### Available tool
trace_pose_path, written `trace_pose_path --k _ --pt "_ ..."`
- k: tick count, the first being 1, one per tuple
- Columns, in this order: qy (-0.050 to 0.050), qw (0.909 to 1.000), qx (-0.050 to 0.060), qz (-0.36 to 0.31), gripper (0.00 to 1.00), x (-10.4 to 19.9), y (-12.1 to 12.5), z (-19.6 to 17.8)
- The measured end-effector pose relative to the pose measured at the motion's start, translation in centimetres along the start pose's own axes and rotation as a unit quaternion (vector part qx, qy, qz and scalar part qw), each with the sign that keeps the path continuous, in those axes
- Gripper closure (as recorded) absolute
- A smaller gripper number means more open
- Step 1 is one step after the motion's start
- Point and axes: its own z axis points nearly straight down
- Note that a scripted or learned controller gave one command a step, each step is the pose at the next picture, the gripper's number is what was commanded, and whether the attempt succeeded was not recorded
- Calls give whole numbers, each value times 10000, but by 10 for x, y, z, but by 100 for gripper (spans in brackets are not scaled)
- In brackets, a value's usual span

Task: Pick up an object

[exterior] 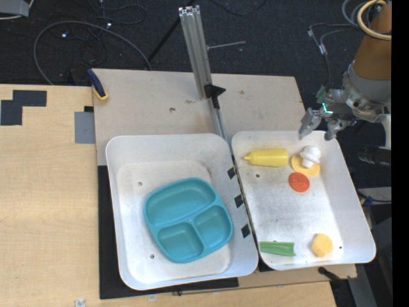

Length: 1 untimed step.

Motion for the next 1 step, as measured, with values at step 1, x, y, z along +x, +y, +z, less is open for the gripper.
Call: trace_pose_path --k 1 --pt "-3 10000 -18 -2 0 0 1 -2"
